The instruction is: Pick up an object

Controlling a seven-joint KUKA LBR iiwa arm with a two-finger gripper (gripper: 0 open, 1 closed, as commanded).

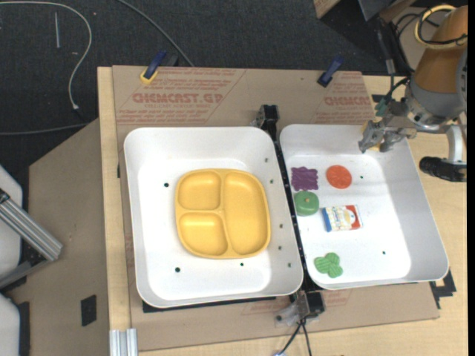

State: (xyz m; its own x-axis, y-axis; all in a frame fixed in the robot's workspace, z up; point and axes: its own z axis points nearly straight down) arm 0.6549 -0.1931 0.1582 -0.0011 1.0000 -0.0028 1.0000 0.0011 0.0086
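While hanging over the upper right corner of the right shallow white plastic bin (415, 199), at about one o'clock from the bin's middle, grey arm with orange band (439, 58) and metal two-finger tool (378, 138) well apart from every object below. No object between the fingers; whether spread or pressed together, cannot tell at this size and slant.

Inside that bin, a loose cluster toward the left wall: flat purple ridged toy piece (303, 177) at eleven o'clock, round orange-red disc (339, 176) just beside it at twelve, round green disc (306, 203) near the left wall at nine, small white packet with red and blue print (341, 219) near the middle, lumpy green broccoli-like toy (327, 265) at seven o'clock, apart from the rest. Any of these could serve as the thing to pick.

In the left shallow white plastic bin (148, 162), a yellow divided plastic plate with three compartments (222, 213) lying flat at centre. Both bins on a cardboard-covered desk (223, 95), blue clips at its far edge.

Judged step: approach, before any grasp. Next move likely calls for travel toward eight o'clock from the tool's place, centring over one piece — the orange-red disc nearest — then a straight descent. Probable trouble: flat, thin pieces, hard to pinch.
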